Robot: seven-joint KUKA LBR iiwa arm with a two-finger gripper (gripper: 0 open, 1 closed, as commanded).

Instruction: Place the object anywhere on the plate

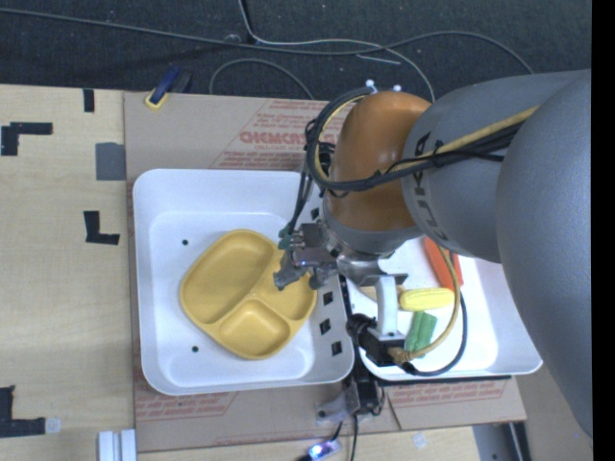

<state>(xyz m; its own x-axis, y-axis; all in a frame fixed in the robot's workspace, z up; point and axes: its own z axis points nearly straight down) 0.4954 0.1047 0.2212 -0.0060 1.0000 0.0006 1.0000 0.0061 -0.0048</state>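
**Plate in left bin, claw at its right rim**

Plate, yellow and divided, lies tilted across the middle of the left bin. Claw sits over the plate's right rim, near the wall between the bins; can't tell its finger state, wrist and cables block it. Nothing visible in its grip. Right bin: yellow piece, green piece just below it near the bottom edge, orange piece above, partly under the arm.
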